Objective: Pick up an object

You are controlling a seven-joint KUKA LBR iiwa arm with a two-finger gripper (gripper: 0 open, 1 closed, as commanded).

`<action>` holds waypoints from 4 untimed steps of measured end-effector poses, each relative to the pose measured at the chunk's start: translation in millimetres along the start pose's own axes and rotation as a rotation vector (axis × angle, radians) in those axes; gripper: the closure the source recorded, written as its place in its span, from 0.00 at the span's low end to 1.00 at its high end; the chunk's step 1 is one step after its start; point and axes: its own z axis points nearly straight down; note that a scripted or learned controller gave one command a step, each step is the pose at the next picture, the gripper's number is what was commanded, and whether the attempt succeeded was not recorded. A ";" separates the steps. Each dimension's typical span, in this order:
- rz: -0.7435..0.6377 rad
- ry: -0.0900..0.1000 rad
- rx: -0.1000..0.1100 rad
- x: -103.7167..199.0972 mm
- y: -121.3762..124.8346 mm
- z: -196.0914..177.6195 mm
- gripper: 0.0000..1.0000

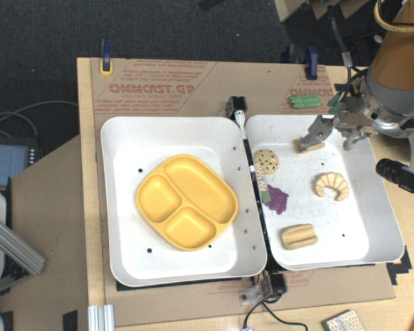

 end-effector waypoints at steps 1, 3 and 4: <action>0.005 0.002 0.009 -47.4 -38.1 121.8 0.00; 0.000 -0.001 -0.004 -122.1 11.4 177.1 1.00; -0.001 -0.001 -0.003 -121.9 11.4 177.4 0.00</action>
